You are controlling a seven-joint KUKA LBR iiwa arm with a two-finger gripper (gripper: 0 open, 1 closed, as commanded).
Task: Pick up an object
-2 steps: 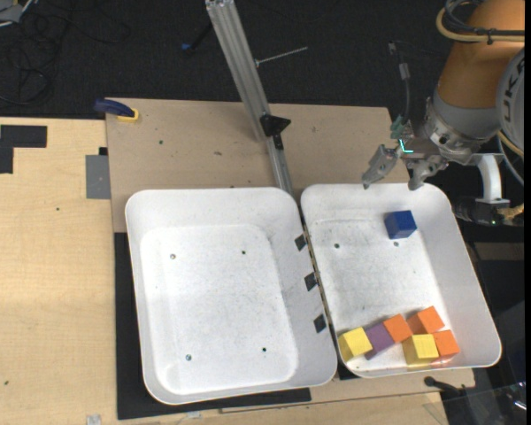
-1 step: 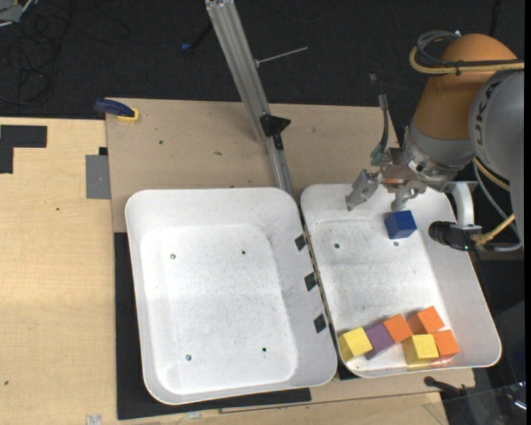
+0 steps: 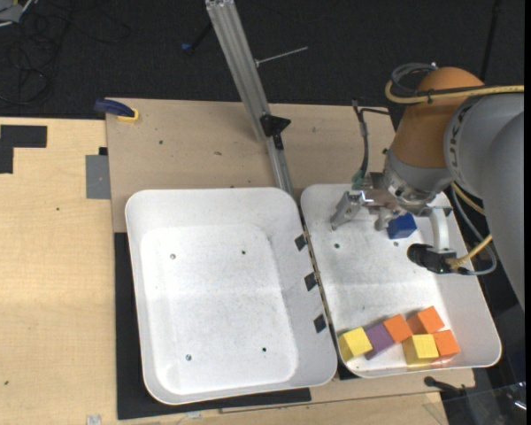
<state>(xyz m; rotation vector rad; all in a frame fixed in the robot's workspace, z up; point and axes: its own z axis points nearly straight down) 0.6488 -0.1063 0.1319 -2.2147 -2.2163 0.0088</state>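
Note:
My gripper [image 3: 369, 216] hovers over the far end of the right bin [image 3: 372, 273] and stands open, its fingers spread wide. One finger [image 3: 342, 212] points toward the bin's left wall. A small blue cube [image 3: 402, 226] sits right by the other finger, on its outer side, with nothing between the two fingers. Several blocks cluster in the near right corner of this bin: a yellow one [image 3: 356, 342], a purple one [image 3: 378, 339], an orange one [image 3: 397, 328], another orange one [image 3: 429, 319], a second yellow one [image 3: 419, 349] and one more orange [image 3: 445, 343].
The left bin [image 3: 212, 290] lies beside the right one, joined by black clips [image 3: 310, 280]. A slanted metal rail [image 3: 248, 78] rises behind the bins. Cables and a black hose [image 3: 438, 259] hang off the wrist over the right bin's far right side.

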